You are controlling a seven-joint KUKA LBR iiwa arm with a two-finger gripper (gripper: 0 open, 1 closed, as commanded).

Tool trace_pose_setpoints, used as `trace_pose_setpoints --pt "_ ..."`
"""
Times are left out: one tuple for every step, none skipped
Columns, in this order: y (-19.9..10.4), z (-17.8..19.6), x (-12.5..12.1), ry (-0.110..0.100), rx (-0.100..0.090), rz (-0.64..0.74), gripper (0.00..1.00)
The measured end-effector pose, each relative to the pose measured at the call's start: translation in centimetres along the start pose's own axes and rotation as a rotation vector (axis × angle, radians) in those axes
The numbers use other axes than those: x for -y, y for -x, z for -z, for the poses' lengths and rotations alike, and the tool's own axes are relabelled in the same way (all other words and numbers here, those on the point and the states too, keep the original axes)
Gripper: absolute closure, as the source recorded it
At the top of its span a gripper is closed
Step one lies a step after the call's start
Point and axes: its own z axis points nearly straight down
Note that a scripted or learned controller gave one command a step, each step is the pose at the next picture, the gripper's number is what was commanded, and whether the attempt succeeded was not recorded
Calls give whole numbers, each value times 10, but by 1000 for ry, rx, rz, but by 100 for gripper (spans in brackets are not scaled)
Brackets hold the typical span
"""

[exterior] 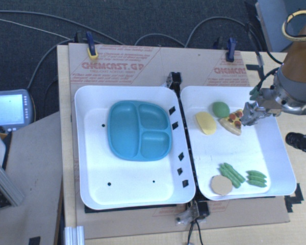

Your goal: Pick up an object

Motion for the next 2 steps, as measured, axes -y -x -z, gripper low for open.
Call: trace_pose_setpoints --pt "-48 2 6 0 0 2 100" --pt "-98 3 22 -1 0 1 100"
